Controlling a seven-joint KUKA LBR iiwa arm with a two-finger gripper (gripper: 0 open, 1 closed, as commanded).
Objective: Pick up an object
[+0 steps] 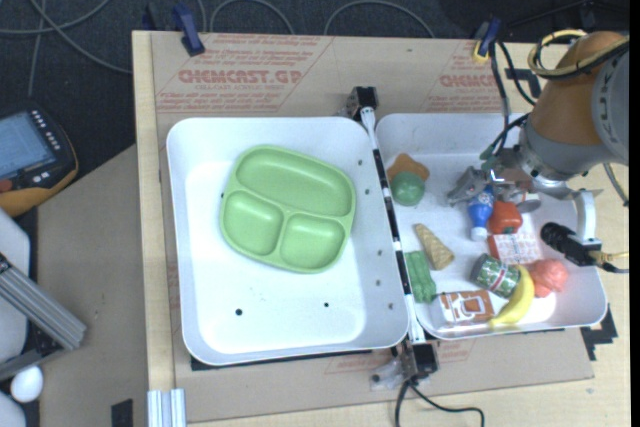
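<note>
My gripper (474, 187) hangs low over the upper middle of the right bin (450, 130), reached in from the right. Just below it lies a small blue and white bottle (481, 213), beside a red piece (506, 215) and a red and white box (514, 242). The view does not settle whether the gripper touches the bottle. To its left a green ball (407, 187) rests against an orange object (408, 165). A tan cone (433, 245), a green pickle (420, 276), a green can (496, 273), a banana (514, 301), a carton (464, 306) and a pink-red ball (548, 276) lie lower down.
The left bin (200, 295) holds a green divided plate (287, 207) in its upper half. Blue clamps (187, 27) grip the bench's far edge. The grey and orange arm (570, 120) crosses the right bin's far right corner.
</note>
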